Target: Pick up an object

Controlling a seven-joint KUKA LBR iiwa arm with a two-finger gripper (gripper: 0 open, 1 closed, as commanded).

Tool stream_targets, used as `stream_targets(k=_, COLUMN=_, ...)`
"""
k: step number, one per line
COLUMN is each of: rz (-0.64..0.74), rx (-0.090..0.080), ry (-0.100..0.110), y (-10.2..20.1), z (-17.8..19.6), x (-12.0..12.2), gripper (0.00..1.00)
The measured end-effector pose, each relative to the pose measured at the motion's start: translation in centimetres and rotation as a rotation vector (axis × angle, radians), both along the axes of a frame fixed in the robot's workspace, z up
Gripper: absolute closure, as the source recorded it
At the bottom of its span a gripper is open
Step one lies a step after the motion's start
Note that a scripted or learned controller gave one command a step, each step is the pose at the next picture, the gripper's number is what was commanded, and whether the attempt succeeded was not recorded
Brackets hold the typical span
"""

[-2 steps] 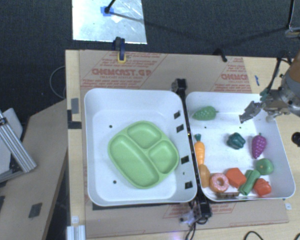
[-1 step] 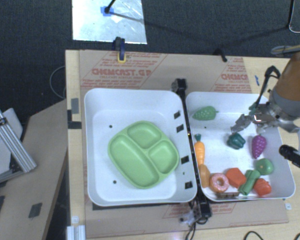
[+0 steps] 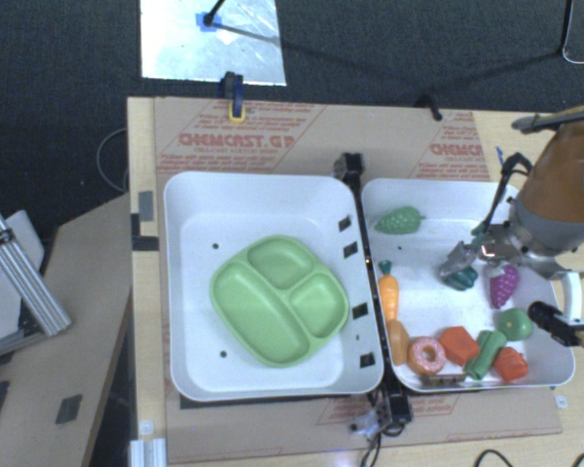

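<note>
Green cucumber (image 3: 484, 354) — long axis near-upright, tilted — beside pink donut (image 3: 428, 354)

I see two bins side by side on the desk (image 3: 302, 125). The left bin (image 3: 190, 261) holds a divided tray (image 3: 277, 300) near its middle. In the right bin (image 3: 438, 197), toy foods crowd the near edge, with the arm (image 3: 555, 202) reaching in from the right.

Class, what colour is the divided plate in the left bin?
Light green plate, seen in the camera view.
</note>
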State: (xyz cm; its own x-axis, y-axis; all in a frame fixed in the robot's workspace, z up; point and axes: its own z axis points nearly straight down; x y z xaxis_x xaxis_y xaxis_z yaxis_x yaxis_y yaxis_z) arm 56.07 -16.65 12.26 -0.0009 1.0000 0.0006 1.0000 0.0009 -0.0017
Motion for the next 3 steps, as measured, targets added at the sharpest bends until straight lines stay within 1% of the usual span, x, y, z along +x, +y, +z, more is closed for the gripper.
stream_targets(k=1, rz=0.000, rx=0.000, ry=-0.001, y=0.1, z=-4.0, x=0.0, gripper=0.00)
stream_targets(k=2, rz=0.000, rx=-0.002, ry=-0.006, y=0.0, z=-2.7, x=0.2, gripper=1.00)
stream_targets(k=3, rz=0.003, rx=-0.002, ry=-0.007, y=-0.4, z=1.8, x=0.7, gripper=1.00)
